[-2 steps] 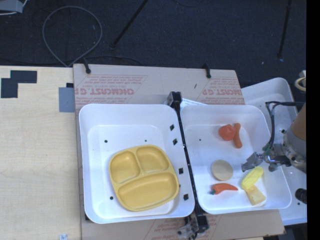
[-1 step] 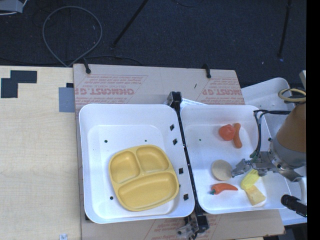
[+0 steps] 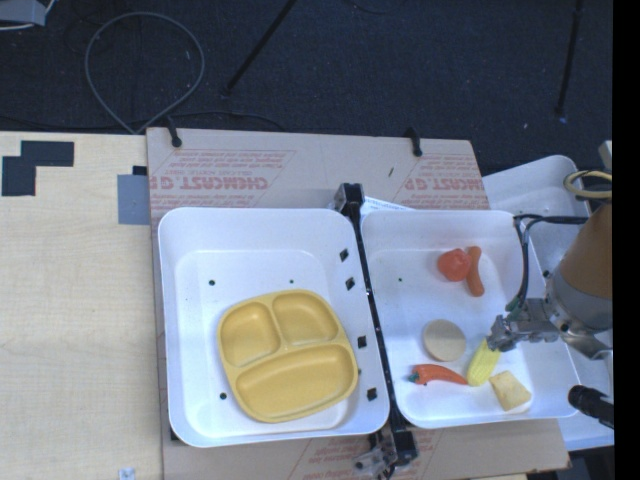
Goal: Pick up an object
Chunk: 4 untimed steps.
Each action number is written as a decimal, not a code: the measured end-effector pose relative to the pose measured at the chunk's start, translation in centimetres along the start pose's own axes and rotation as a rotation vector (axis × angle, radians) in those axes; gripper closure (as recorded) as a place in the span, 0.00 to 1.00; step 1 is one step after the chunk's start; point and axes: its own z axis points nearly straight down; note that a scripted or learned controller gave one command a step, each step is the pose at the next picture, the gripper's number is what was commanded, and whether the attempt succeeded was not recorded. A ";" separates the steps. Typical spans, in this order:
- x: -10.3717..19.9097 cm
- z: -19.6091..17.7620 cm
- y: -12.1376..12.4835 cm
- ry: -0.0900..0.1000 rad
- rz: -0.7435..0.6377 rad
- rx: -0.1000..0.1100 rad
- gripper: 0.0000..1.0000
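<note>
A: Nearest the lens: dark fitting (image 3: 392, 452) at the near end of the seam between the two bins. Left of it, left bin (image 3: 166, 318) holding a yellow divided plate (image 3: 288, 353). Right of it, right bin (image 3: 440, 420) with five small items.

B: Step in hand?

A: Judged as approach, not lift. Gripper (image 3: 503, 333) low over the right bin's near right part, just beside the upper end of the corn cob (image 3: 482, 363), possibly touching. Nothing seen clasped. Opening of the gripper: cannot tell, too blurred and too small.

B: Likely target, then?

A: The corn cob, by closeness alone. Lying tilted on the bin floor, pale yellow, ridged, stubby, upper end toward the gripper. Carrot (image 3: 438, 374) just beside its lower end, yellow block (image 3: 510, 390) near on the other side, tan disc (image 3: 444, 340) close above the carrot. Red-orange piece (image 3: 462, 266) well apart, toward the far wall.

B: Next move?

A: Presumably a short drop to straddle the cob across its narrow width, then closure and a straight lift. Crowding on both sides a risk: carrot or block easily nudged or caught along.

B: Setting?

A: Bins on printed cardboard (image 3: 300, 173) over a light wooden surface (image 3: 60, 318).
</note>
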 end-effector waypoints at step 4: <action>6.8 -14.9 -0.3 0.002 -0.010 0.001 1.00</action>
